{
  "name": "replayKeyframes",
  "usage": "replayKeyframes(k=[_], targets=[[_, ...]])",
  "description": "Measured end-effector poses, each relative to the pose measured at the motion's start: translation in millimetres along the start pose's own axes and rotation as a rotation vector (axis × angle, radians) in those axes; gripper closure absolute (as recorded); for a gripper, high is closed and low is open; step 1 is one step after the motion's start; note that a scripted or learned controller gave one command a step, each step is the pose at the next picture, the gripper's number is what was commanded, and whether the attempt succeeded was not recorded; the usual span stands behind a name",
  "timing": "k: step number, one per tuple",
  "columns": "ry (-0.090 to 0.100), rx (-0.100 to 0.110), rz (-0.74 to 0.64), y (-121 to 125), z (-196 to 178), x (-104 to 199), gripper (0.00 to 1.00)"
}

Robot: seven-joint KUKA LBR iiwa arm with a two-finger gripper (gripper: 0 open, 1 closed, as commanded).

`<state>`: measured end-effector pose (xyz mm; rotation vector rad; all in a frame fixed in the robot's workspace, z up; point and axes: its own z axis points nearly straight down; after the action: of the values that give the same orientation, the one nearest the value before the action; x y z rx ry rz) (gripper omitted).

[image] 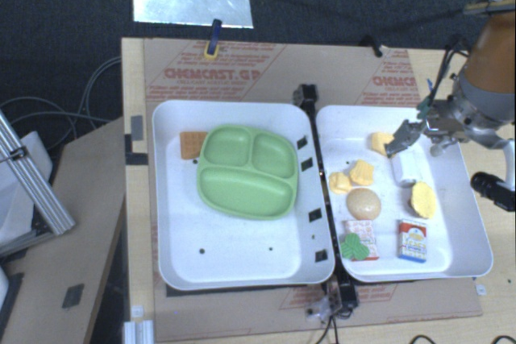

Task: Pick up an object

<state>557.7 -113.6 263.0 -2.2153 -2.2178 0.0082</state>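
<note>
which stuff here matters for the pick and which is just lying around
For the job: gripper, right bin, yellow piece by the gripper, yellow chunks, egg, yellow slice, small carton, packet.

Lying about: green tray, cracker, left bin.

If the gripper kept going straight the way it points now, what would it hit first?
Probably the yellow piece at the top of the right bin. The gripper angles down and toward the picture's left, its tip beside that piece. Height above it is unclear from this single view.
</note>
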Motion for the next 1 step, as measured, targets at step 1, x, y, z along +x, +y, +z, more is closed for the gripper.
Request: replayKeyframes(k=[1], targets=[[-0.001, -0.010, -0.002, 1.9, -5.3, 0.2, 0.00]])
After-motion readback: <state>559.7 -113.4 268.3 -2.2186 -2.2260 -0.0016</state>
